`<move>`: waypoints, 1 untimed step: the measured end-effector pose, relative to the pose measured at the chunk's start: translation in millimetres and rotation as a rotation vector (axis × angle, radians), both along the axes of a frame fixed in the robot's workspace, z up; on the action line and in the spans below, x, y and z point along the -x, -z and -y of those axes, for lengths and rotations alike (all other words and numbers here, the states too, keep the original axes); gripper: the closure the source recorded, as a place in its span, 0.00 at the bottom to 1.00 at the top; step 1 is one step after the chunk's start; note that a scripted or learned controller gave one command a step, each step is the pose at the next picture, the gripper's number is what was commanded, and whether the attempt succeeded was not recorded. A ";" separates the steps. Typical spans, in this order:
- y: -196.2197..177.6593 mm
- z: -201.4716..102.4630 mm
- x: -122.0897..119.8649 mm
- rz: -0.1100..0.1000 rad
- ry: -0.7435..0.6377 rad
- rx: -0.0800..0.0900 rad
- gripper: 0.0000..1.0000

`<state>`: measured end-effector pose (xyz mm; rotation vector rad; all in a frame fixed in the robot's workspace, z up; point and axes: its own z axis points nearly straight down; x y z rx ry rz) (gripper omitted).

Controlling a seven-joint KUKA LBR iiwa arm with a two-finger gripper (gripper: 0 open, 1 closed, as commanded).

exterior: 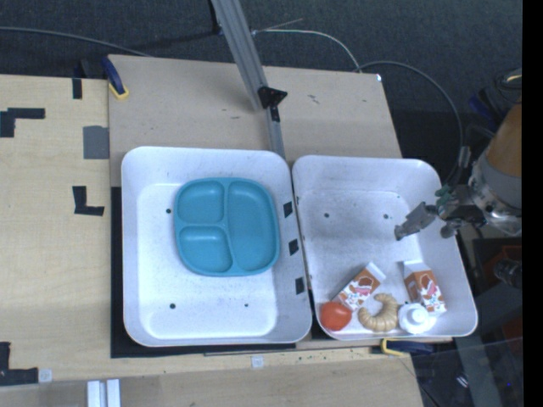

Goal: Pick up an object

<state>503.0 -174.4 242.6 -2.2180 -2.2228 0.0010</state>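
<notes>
- We are looking down on the tabletop (pixel 212 100) with two white bins, and the arm (pixel 501 168) is reaching in over the right bin (pixel 356 185) from its right rim.
- We are seeing the hand (pixel 417 220) hanging above the bin's right side, up from the objects and holding nothing we can make out.
- We are not able to tell whether the hand is apart or together; it is too small and dark against the bin.
- We are counting the candidates huddled along the near edge of the right bin: a tomato (pixel 335 315), a carton (pixel 361 287), a croissant (pixel 379 313), a second carton (pixel 423 286) and a white cap (pixel 416 318), several touching or just beside each other.
- We are noting a blue plate (pixel 227 225) sitting alone in the left bin (pixel 144 312), well apart from the hand.
- We are judging this as the approach step, with nothing picked yet.
- We are expecting the next move to call for travelling toward the near edge, settling over one object, probably the second carton as the nearest, then descending without nudging its neighbours.
</notes>
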 end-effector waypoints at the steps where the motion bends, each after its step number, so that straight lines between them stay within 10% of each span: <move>1: 0.0 0.1 0.0 0.000 0.000 0.000 0.00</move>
